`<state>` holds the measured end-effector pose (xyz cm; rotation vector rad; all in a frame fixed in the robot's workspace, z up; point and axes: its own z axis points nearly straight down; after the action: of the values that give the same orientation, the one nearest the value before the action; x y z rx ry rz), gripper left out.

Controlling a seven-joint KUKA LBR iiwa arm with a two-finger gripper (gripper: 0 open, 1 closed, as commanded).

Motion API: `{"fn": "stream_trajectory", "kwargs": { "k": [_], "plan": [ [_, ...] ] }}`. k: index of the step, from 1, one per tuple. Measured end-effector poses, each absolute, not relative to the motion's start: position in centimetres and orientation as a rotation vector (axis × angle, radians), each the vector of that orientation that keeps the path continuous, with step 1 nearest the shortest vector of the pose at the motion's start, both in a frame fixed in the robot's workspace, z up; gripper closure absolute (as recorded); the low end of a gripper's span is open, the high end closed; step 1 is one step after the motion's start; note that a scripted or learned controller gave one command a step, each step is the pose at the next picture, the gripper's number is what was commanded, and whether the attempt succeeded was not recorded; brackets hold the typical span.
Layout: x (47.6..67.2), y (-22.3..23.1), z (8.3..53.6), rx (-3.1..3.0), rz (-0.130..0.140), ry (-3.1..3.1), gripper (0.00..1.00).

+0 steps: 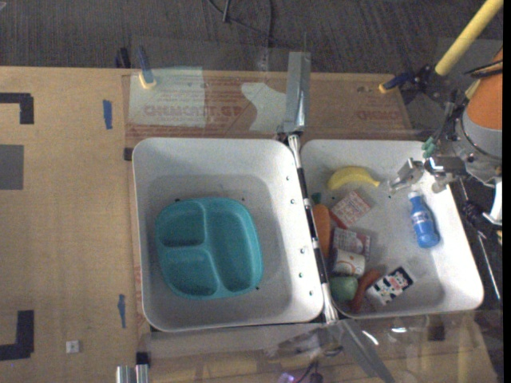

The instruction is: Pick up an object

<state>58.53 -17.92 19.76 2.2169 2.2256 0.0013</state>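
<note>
In the right bin (467,286) on the counter (64,214), a blue bottle (422,221) lies just below the gripper (421,174), long axis running nearly toward it, a banana (352,178) farther left; I cannot tell how wide the gripper stands.

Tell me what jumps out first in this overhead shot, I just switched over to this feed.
The big teal divided tray lying alone in the left bin grabs the eye first. Next comes the clutter in the right bin: a yellow banana near the top, a blue bottle to the right, and a carrot against the left wall with small cartons beside it. The hand hangs over that bin's upper right, just above the bottle.
</note>
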Motion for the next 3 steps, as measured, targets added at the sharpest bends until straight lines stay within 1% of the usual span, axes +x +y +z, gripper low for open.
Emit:
{"fn": "stream_trajectory", "kwargs": {
  "k": [1, 2, 3],
  "plan": [
    [57.6, -21.5, 9.7, 2.175, 0.012, 2.264, 0.0],
    [57.6, -21.8, 10.7, 2.176, 0.009, 2.257, 1.0],
    [57.2, -20.0, 14.1, 2.135, 0.003, 2.299, 1.0]
  ]
}}
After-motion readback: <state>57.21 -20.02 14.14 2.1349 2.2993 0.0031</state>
